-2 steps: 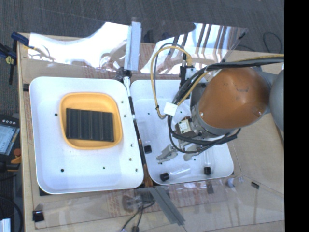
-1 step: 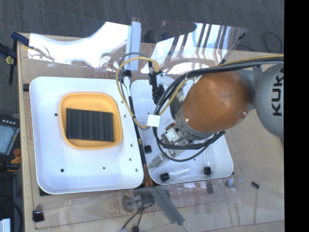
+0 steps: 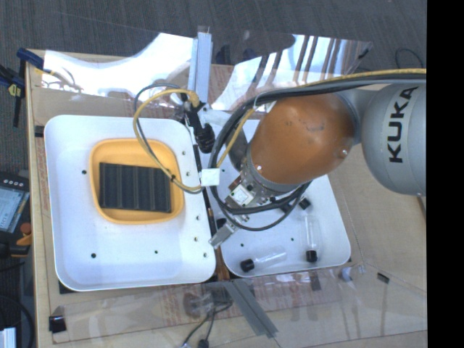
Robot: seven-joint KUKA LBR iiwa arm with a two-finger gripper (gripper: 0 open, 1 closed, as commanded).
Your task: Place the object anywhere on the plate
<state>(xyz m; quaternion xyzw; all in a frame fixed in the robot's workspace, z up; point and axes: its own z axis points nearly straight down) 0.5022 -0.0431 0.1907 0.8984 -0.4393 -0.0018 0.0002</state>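
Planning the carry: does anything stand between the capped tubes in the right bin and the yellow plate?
Yes. The bins' adjoining rims and a yellow cable looping over them lie between, and a dark ridged block covers most of the plate.

Two white bins, the left bin (image 3: 72, 245) and the right bin (image 3: 337, 230), sit side by side on a wooden bench (image 3: 377, 296), with dark carpet (image 3: 109, 6) beyond the bench's far edge.
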